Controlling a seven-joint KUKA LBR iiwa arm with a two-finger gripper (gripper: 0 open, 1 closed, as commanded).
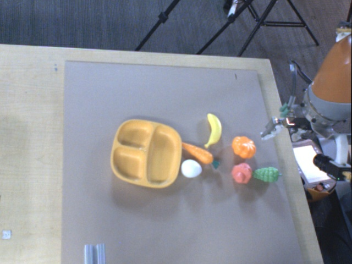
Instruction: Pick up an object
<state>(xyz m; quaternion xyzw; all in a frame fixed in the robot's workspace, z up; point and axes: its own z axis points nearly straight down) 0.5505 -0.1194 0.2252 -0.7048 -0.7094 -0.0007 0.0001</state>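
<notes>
Camera view — one tray (pixel 127 161), six toys (pixel 243 147).

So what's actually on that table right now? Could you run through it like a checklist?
Surface: grey mat on a pale wooden bench.
Job's things: yellow divided tray; carrot touching its right edge; white egg; banana; orange; pink fruit; green item.
Clutter: small clear piece at the mat's lower edge.
Claw: cannot tell; arm at the right edge.
Cables: nothing seen.
Surroundings: carpet, black tripod legs.
</notes>
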